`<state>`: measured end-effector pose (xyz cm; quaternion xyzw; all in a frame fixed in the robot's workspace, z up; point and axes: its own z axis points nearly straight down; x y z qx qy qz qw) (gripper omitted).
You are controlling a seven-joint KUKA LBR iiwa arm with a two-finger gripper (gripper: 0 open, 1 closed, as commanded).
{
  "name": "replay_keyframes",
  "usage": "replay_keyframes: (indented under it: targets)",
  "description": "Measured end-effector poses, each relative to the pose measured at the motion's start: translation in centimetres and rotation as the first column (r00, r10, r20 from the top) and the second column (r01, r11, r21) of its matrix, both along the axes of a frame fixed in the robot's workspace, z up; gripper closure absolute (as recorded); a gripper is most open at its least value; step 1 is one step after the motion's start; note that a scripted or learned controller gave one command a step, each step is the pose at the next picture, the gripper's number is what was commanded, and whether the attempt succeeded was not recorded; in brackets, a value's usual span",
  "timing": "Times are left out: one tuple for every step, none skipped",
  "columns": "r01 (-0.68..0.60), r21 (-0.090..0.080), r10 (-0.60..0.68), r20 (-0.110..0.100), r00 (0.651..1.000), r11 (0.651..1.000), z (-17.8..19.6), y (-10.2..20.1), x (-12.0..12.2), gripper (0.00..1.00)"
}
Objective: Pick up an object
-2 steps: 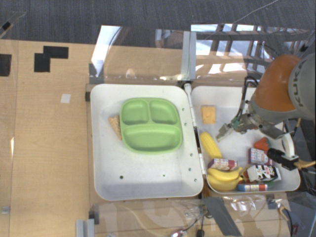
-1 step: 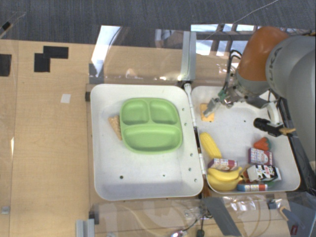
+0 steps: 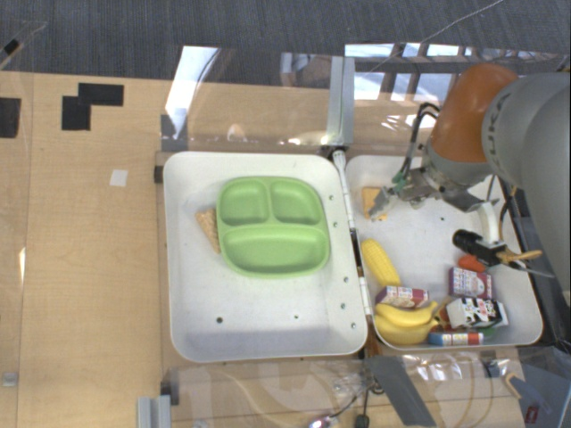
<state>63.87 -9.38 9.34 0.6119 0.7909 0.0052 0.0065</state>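
Observation:
My gripper [image 3: 389, 196] hangs low over the far left corner of the right bin [image 3: 437, 230], reaching in from the right under the grey arm with its orange band. Just left of its tip lies a small tan cracker piece [image 3: 369, 201]; whether they touch I cannot make out. Nearer the front of that bin lie a yellow corn cob [image 3: 380, 261], a banana [image 3: 404, 321], a small pink carton [image 3: 406, 296], a red-and-white carton [image 3: 470, 282], a black-and-white carton [image 3: 475, 311] and a marker [image 3: 459, 338].
The left bin [image 3: 259, 328] holds a green divided plate [image 3: 271, 226] with a tan cracker [image 3: 209, 228] against its left side. A raised divider [image 3: 352, 239] separates the two bins. Clear plastic walls stand behind both bins.

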Motion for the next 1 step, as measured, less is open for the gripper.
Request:
replay_keyframes:
  targets:
    - [0.138, 0.001, -0.138, -0.006, 0.990, 0.990, -0.42, 0.26, 1.13, 0.00]
